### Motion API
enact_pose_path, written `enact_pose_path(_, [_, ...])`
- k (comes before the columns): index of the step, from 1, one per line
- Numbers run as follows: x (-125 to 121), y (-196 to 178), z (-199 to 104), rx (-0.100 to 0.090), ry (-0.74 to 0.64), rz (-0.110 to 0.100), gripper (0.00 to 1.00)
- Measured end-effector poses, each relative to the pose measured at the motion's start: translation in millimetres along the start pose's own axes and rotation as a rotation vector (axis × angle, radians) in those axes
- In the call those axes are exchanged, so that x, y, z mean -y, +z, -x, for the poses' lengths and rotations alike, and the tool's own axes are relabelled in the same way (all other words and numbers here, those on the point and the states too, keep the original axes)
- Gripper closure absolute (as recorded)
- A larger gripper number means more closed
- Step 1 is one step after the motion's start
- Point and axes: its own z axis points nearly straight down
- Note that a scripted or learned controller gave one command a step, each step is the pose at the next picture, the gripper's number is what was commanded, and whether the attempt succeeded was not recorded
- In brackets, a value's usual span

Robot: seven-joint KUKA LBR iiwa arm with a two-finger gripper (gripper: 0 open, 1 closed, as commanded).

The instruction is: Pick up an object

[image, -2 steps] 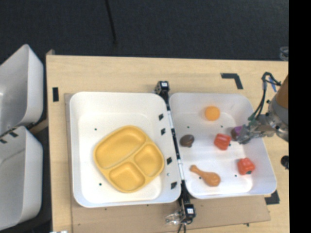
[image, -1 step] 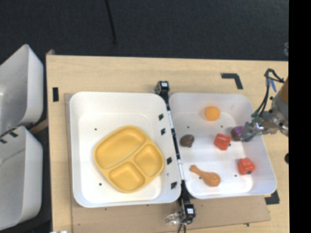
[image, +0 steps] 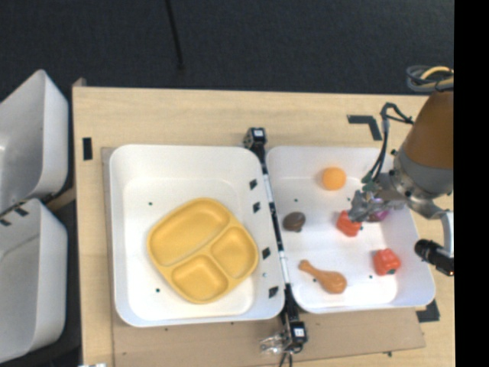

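In the right bin lie an orange ball, a brown round object, a tan drumstick-shaped toy, a red pepper-like toy and a small red object. My gripper hangs low in this bin, right over the small red object's upper right side and touching or nearly touching it. A purple bit shows at the gripper's tip. The arm's orange band rises above it at the right.
The left bin holds a yellow divided plate. A black clip sits at the top of the divider between the bins. Cables run along the arm at the upper right. White shapes stand off the bench at the left.
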Motion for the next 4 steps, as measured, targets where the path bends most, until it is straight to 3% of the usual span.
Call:
enact_pose_path(1, [0, -4, -45, -0.002, 0.0, -0.001, 1.0])
enact_pose_path(3, [-26, -23, -145, -0.001, 0.0, 0.0, 1.0])
enact_pose_path(4, [-28, -14, -194, -0.001, 0.0, -0.003, 1.0])
